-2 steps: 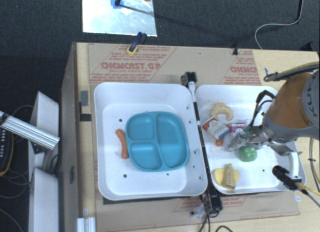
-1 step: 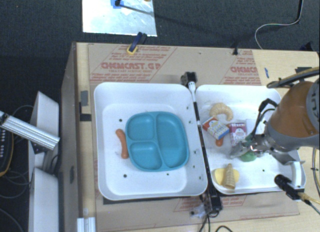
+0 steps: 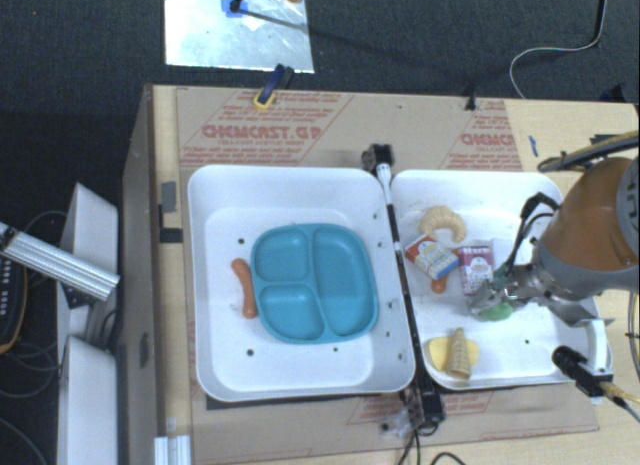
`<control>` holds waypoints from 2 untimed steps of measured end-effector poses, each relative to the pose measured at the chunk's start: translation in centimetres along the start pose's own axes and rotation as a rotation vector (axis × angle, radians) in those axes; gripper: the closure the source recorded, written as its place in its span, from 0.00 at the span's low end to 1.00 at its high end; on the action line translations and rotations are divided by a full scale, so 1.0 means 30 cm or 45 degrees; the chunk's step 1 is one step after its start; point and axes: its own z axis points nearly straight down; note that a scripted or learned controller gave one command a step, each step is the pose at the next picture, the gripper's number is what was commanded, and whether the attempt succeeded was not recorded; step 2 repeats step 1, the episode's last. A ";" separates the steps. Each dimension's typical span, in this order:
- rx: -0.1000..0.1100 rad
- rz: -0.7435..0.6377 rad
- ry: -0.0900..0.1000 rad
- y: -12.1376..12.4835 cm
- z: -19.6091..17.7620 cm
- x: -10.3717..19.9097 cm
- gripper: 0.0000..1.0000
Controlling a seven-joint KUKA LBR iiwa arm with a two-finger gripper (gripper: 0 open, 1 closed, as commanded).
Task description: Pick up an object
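The right bin (image 3: 520,189) holds several small items. A pale tan croissant (image 3: 443,221) lies near the back. Just in front of it sits a small white and red carton (image 3: 433,256), tilted. Beside that lies a dark red packet (image 3: 476,262). A green object (image 3: 492,308) sits to the right, partly hidden. Near the front, a yellow piece (image 3: 453,353) lies with a ridged cone-shaped item on it.

In the left bin (image 3: 290,183), a blue three-part plate (image 3: 313,282) lies flat, with an orange-red sausage (image 3: 244,287) just beside its left edge.

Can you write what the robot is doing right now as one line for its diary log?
arm: over right bin | end effector: down by green item | blue tray: left bin
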 end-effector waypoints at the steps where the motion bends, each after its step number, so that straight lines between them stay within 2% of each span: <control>1: -0.001 -0.002 0.000 0.062 -0.312 0.190 1.00; 2: -0.001 -0.002 0.000 0.062 -0.312 0.190 1.00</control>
